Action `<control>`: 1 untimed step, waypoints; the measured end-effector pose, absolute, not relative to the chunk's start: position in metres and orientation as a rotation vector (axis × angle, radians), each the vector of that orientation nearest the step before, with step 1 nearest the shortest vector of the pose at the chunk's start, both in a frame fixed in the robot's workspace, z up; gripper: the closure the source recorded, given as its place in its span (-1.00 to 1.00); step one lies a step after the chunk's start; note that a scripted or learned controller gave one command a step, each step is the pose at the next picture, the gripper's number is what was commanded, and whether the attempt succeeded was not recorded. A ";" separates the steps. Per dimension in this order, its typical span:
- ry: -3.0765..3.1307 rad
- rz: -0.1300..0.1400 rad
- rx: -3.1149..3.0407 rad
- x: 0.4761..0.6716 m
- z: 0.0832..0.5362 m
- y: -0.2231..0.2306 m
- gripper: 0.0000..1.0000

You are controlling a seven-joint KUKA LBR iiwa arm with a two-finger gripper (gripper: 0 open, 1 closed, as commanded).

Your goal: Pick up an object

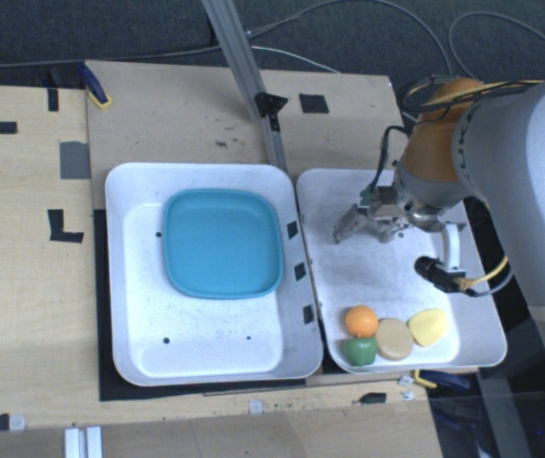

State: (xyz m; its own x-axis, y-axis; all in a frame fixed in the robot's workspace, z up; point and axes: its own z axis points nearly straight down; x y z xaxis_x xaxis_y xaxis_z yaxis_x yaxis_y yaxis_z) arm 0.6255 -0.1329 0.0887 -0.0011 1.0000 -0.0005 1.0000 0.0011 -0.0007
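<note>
My gripper [367,229] hangs over the upper middle of the right bin [334,256], its two fingers spread apart with nothing between them. Several small objects lie together at the bin's near end, well below the gripper: an orange ball [361,321], a green piece [359,351], a tan round piece [393,340] and a yellow piece [429,327]. The grey arm with its orange band comes in from the right.
The left bin [129,284] holds a turquoise square plate [222,242]. A grey metal bar [243,60] slants from the top down to the gap between the bins. Cables trail near the arm's wrist at the right bin's right side.
</note>
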 end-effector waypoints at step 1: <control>-2.224 0.000 -2.222 0.626 0.100 -0.133 1.00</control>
State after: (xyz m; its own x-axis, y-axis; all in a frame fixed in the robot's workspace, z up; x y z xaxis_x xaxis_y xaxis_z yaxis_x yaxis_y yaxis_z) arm 0.6261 -0.1332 0.0996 -0.0010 1.0000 -0.0011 1.0000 0.0010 0.0014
